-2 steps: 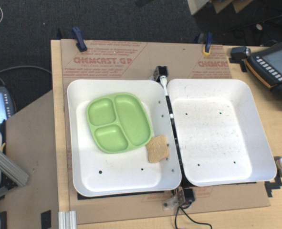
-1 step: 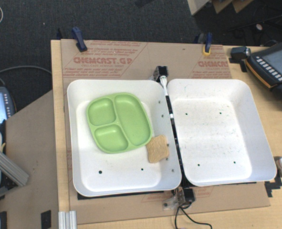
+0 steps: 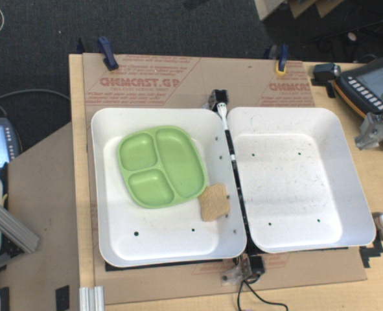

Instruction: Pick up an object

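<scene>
Left bin [image 3: 107,193]: green tray [image 3: 161,166] touching tan sponge [image 3: 214,202]; claw state unknown.

Divided plate [image 3: 162,167] in left bin [image 3: 107,193], sponge piece [image 3: 214,202] touching its near-right edge; right bin [image 3: 347,173] alongside.

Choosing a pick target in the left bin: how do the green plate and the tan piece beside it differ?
The green plate is far larger than the tan piece. The plate is glossy with three compartments; the tan piece is a dull, flat, rough-edged slab. The plate sits mid-bin; the tan piece lies at its lower right corner, near the bin's right wall. Both rest in the left bin.
</scene>
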Controlling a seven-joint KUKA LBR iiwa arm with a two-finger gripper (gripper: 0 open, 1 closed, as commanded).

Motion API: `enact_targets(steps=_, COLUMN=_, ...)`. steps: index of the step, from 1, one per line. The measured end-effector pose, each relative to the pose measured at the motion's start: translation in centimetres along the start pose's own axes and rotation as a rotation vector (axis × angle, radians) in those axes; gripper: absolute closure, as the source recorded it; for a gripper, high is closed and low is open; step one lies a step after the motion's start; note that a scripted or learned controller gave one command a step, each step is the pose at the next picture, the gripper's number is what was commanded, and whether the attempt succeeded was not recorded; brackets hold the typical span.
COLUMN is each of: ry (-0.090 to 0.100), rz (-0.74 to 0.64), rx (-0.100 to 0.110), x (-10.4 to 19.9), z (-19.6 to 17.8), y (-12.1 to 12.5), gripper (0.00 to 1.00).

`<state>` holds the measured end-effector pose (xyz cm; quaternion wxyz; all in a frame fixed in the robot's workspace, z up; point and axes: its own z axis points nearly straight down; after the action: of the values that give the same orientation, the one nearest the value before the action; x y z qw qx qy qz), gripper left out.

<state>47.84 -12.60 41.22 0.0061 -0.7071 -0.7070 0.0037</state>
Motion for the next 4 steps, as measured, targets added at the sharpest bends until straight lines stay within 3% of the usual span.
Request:
enact_targets(steps=1, ry=-0.007, rz=-0.004, rx=-0.031, x=2.8, z=-13.1, y=2.7, gripper=1.0)
enact_targets(steps=2, ry=-0.002, rz=-0.003, rx=-0.003, x=5.8, z=-3.4, y=-0.1, gripper=1.0)
enact_targets(steps=3, ry=-0.008, rz=0.002, rx=-0.027, x=2.5, z=-12.9, y=4.7, gripper=1.0)
enact_targets(steps=4, ry=-0.001, rz=-0.003, rx=-0.007, x=6.2, z=-8.2, y=-0.3, gripper=1.0)
